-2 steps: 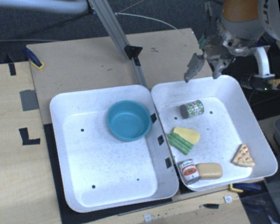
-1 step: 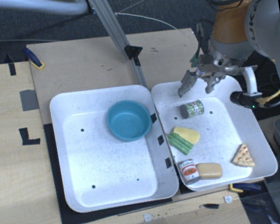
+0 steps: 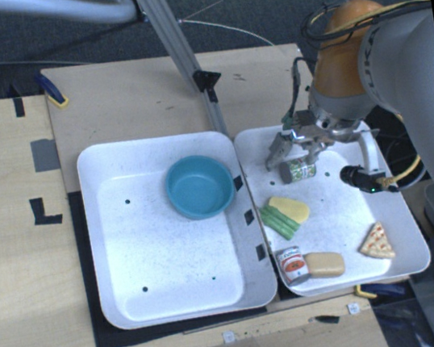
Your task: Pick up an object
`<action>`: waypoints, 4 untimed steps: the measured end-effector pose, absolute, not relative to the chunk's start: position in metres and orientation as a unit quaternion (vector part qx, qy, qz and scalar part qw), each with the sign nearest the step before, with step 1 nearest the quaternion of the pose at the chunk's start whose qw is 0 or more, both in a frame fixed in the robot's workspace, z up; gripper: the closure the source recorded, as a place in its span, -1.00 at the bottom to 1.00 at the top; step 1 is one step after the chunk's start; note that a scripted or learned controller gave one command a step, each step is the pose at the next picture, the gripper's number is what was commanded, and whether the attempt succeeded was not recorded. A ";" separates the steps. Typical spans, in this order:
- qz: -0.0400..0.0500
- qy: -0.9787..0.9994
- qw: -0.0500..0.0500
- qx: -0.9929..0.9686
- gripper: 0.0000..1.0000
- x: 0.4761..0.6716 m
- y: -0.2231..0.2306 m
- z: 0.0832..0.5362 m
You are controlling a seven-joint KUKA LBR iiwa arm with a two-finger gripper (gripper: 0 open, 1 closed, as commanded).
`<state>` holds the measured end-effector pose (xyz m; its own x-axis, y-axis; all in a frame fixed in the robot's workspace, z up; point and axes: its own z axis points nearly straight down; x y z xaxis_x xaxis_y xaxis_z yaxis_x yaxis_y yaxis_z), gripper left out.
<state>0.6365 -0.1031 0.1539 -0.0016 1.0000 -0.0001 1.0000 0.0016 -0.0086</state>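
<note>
1. The table (image 3: pixel 19 265) is light wood, and two white bins sit on it side by side.
2. The left bin (image 3: pixel 125 265) has a blue bowl (image 3: pixel 199 186) in it, near the top right corner.
3. The right bin (image 3: pixel 402 258) has small things in it.
4. The arm (image 3: pixel 392 43) is big and grey with an orange part, and it reaches in from the right.
5. The jaws (image 3: pixel 300 155) are low over the top part of the right bin.
6. A small can (image 3: pixel 301 169) with a green label sits right at the jaws. I cannot tell if the jaws are wide or narrow, or if they hold the can.
7. A yellow and green corn (image 3: pixel 283 214) lies in the middle of the right bin, apart from the can.
8. A red and white can (image 3: pixel 292 264) lies at the bottom left of that bin, touching a tan bread (image 3: pixel 324 264).
9. A pizza slice (image 3: pixel 376 242) lies near the bottom right corner.
</note>
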 end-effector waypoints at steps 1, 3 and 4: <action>-0.007 -0.708 -0.011 -0.706 -1.00 0.641 -0.106 0.125; -0.001 -0.708 -0.002 -0.707 1.00 0.650 -0.112 0.185; -0.001 -0.707 -0.001 -0.707 1.00 0.643 -0.114 0.232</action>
<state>0.6425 -0.1137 0.2322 -0.0008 1.0000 -0.0007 1.0000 0.0008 0.0035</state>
